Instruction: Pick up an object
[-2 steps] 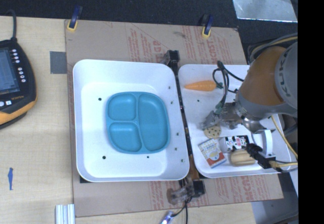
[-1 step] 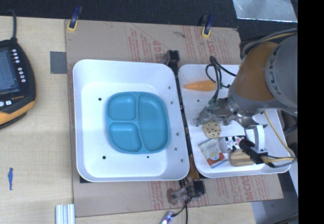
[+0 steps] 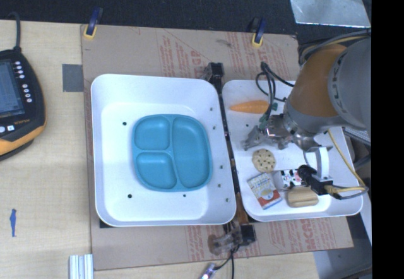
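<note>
Near rim of right bin [image 3: 353,211]: tan block [image 3: 302,197], packet [image 3: 264,187], cookie [image 3: 264,159], clustered, pickable. Hand [image 3: 262,132] low just beyond cookie, likely targeting it; grip state indiscernible. Farther: carrot [image 3: 249,106]. Left bin [image 3: 158,211] holding blue tray [image 3: 172,151].

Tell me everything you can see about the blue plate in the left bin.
The blue plate looks like smooth, matte plastic in a light turquoise. It is a rounded rectangle with soft corners, split by raised ridges into three compartments: two smaller ones on the view's left, stacked one above the other, and one long one on the right. It lies flat and face up near the middle of the left bin, turned slightly off square to its walls. Nothing lies in it or touches it, apart from the bin floor.
</note>
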`<move>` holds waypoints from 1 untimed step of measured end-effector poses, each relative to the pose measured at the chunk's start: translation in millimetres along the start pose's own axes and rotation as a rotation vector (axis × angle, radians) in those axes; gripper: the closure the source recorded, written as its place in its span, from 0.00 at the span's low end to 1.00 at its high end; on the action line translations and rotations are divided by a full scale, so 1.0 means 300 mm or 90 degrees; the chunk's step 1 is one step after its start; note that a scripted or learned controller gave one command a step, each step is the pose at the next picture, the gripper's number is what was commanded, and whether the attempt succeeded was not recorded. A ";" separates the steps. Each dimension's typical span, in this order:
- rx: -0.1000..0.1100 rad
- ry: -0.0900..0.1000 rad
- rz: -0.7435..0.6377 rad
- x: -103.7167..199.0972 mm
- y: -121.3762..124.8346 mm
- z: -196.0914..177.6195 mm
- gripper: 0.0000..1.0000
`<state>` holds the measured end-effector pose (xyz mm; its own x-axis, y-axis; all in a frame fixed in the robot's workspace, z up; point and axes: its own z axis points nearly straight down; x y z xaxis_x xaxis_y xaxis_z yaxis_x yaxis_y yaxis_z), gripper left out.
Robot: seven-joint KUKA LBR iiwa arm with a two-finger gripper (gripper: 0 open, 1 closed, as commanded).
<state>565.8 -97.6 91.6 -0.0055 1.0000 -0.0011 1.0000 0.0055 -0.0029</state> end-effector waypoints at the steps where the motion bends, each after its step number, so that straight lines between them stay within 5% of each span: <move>1: 0.001 0.000 0.000 -0.036 -0.091 0.001 0.00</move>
<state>538.7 -108.4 91.4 -0.0061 1.0000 -0.0005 1.0000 0.0061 -0.0048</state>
